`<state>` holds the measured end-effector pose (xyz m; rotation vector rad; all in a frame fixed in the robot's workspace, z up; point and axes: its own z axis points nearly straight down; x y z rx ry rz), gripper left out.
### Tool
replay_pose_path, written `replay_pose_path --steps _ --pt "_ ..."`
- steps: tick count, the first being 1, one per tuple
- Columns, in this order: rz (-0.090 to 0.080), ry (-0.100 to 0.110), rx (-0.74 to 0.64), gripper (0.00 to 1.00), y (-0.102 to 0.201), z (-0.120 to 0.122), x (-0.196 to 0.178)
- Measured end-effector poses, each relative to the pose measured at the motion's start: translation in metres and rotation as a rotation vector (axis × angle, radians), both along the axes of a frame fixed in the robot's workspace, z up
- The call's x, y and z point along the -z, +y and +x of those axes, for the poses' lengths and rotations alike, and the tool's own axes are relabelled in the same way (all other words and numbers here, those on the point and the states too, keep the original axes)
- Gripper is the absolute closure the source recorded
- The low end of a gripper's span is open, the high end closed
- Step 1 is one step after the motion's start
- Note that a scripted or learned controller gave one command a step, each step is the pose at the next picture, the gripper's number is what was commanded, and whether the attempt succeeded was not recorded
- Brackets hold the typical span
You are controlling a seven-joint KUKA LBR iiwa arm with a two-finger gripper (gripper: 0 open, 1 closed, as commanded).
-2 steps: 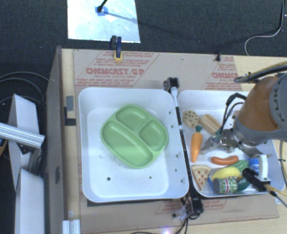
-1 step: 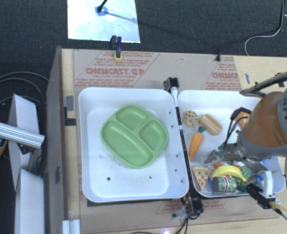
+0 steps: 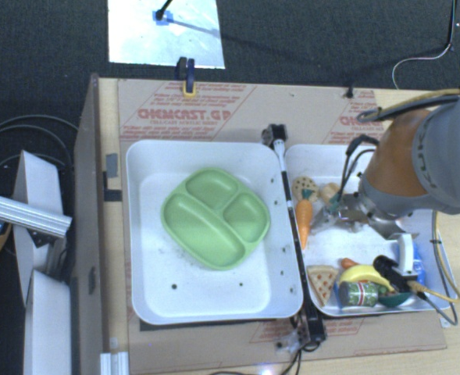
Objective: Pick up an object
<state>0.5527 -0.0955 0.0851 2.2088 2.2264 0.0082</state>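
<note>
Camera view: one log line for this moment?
arm: over right bin | end effector: low beside carrot | grasp: unconfirmed | left bin: green plate

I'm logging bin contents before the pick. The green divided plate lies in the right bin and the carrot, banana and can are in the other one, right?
Not quite. The camera view shows the green divided plate in the left bin; the carrot, banana and can lie in the right bin.

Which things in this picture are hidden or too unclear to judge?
- Gripper, camera view: the arm's wrist covers it, so the state of its jaws and any grasp cannot be told.
- Right bin: the arm hides its middle.
- Items beside the can: overlapping, too small to name surely.
</note>
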Motion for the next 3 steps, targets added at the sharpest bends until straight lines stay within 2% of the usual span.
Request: replay_pose_path --steps 1,2,3 --pt "-0.005 -0.006 0.002 0.0 -0.05 0.121 -0.002" --pt "-0.001 0.007 0.006 0.0 -0.038 0.099 0.001" --pt "-0.002 0.001 0.005 0.0 -0.058 0.118 -0.04"
